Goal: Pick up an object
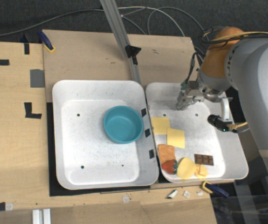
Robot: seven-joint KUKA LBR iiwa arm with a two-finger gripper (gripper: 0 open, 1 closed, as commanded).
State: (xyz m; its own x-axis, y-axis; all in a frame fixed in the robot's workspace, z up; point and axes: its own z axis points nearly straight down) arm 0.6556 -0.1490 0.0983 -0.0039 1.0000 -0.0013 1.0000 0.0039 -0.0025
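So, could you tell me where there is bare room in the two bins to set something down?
The left bin has bare floor all around the blue bowl. In the right bin, floor is bare between the gripper and the right rim. Its near-left corner is crowded: yellow squares, toy food, brown block.

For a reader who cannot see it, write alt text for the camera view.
A grey robot arm holds its end effector low over the right bin, near its far end. Small yellow, orange, red and brown toy food pieces lie nearer in that bin, and the left bin holds a blue bowl.
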